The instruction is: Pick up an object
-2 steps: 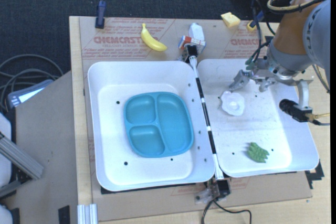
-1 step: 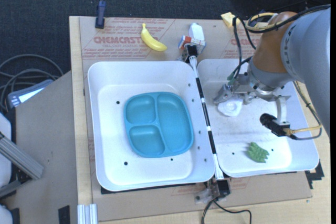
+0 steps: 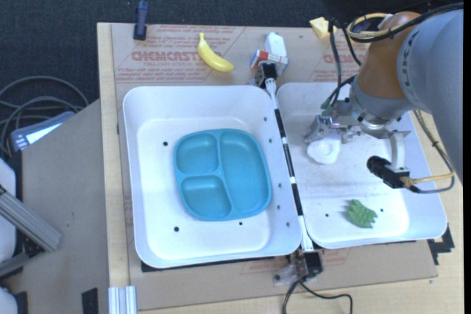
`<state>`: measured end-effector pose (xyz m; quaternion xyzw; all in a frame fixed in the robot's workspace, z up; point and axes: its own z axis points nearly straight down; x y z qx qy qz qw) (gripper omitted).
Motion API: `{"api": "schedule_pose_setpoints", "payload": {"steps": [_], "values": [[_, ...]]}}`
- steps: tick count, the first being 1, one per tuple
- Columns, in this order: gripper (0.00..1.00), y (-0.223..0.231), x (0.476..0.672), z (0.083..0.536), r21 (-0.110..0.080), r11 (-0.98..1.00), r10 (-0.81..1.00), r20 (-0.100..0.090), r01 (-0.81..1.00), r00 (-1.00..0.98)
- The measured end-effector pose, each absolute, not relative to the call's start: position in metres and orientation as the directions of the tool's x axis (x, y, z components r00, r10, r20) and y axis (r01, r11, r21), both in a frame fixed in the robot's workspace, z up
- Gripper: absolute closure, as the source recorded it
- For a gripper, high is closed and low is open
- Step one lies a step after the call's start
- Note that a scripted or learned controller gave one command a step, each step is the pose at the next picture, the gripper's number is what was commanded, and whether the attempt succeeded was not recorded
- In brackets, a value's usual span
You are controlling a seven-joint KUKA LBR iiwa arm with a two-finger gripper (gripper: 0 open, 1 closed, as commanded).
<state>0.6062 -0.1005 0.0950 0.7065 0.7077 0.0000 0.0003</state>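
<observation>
The arm reaches into the right bin (image 3: 423, 158) from its right side, and the gripper (image 3: 326, 134) sits low over a small white object (image 3: 322, 151) near that bin's left wall, a little toward the far edge. The view shows metal fingers splayed just above the white object, seemingly touching its top, but whether they are spread or pinched on it cannot be told from this slant. The step in hand looks like the descent or the closing at a grasp, not yet a lift.

The next move probably calls for a firm close on the white object and then a straight rise (its pale colour against the pale floor makes the contact hard to judge).

Room is tight on one side: the divider where the two bins meet lies just beside the gripper. Toward the right bin's near edge a green object (image 3: 361, 213) lies well apart, leaving bare floor between. The left bin (image 3: 147, 114) carries a blue divided plate (image 3: 221, 174) in its middle.
</observation>
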Motion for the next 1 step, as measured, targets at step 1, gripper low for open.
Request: {"api": "schedule_pose_setpoints", "payload": {"steps": [1], "values": [[1.00, -0.0109, 0.5711, 0.1848, 0.001, 0.001, 1.000, 0.001, 1.000, -0.001]]}}
